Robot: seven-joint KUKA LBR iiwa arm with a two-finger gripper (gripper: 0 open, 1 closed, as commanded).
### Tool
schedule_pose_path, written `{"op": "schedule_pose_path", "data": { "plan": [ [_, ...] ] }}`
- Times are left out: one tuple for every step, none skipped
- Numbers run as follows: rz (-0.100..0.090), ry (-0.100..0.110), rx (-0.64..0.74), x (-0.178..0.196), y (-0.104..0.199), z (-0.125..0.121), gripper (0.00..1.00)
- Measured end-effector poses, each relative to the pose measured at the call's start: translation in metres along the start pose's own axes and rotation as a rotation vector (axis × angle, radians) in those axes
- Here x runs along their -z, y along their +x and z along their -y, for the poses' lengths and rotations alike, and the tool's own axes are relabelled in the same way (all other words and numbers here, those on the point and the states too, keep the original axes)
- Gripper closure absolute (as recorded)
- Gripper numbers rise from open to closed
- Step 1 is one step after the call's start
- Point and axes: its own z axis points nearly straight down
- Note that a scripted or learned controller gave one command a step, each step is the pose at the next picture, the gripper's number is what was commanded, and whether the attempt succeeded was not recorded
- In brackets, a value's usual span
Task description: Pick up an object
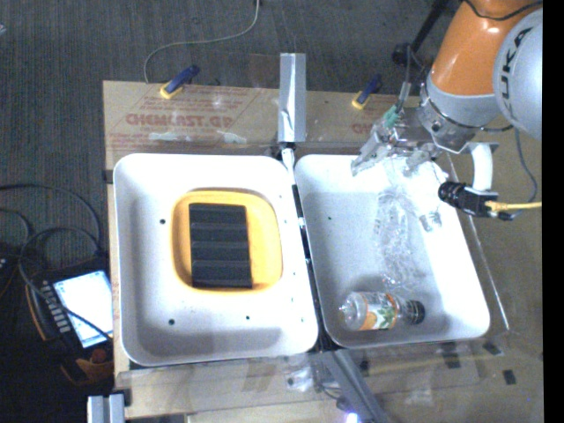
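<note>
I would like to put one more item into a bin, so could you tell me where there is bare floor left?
The right bin has the most bare floor: its left half, between the centre divider and the clear plastic object. Its near edge holds a bottle, and the gripper crowds its far end. In the left bin, a yellow-and-black item fills the middle, leaving a border strip.

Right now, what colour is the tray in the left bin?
Yellow tray with black insert, camera view.

One fixed camera is looking down at a slant from above the bench (203,117), framing both white bins (141,263) centrally, the arm (480,47) entering upper right.
</note>
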Motion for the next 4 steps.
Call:
{"op": "schedule_pose_path", "data": {
  "plan": [
    [0.001,-0.001,-0.081,-0.029,-0.061,0.032,0.0],
    [0.002,-0.002,0.048,-0.159,-0.092,0.007,0.0],
    [-0.002,-0.001,0.049,-0.151,-0.091,0.007,1.0],
    [0.001,-0.003,0.065,-0.067,0.007,-0.014,1.0]
  ]
}}
